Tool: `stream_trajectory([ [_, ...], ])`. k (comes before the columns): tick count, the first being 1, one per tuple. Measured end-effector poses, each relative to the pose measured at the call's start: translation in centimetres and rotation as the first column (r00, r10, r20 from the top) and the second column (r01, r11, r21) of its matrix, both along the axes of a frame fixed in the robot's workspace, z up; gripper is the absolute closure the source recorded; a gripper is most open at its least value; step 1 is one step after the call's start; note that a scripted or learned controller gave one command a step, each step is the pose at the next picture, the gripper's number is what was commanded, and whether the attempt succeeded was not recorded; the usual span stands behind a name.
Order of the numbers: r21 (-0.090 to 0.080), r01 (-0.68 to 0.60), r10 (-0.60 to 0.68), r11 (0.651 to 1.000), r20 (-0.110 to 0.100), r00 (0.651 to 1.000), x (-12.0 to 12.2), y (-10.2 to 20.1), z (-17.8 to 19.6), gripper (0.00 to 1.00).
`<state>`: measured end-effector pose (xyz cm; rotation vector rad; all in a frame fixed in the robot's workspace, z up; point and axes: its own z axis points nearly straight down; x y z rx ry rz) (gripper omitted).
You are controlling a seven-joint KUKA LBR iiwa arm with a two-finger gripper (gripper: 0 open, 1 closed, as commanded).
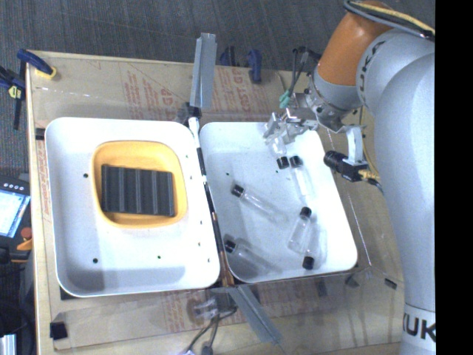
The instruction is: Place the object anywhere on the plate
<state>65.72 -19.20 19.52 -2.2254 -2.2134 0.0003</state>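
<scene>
End effector (pixel 287 128) over right bin (pixel 336 198) far edge; finger state unreadable. Clear tubes (pixel 255 198) faint against white.

A yellow plate (pixel 138 154) with rounded corners lies flat in the left bin, set toward its upper middle — a dark ribbed rectangular insert covers most of its centre, leaving a yellow rim showing all round. Several clear plastic vials (pixel 253 200) with black caps lie on their sides, scattered over the floor of the right bin — apart from one another and at differing angles, well away from the plate.
</scene>
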Motion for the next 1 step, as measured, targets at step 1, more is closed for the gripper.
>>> stream_trajectory([
  [1,0.000,-0.045,0.045,0.999,-0.002,0.999,-0.04,6.80,1.77,1.00],
])
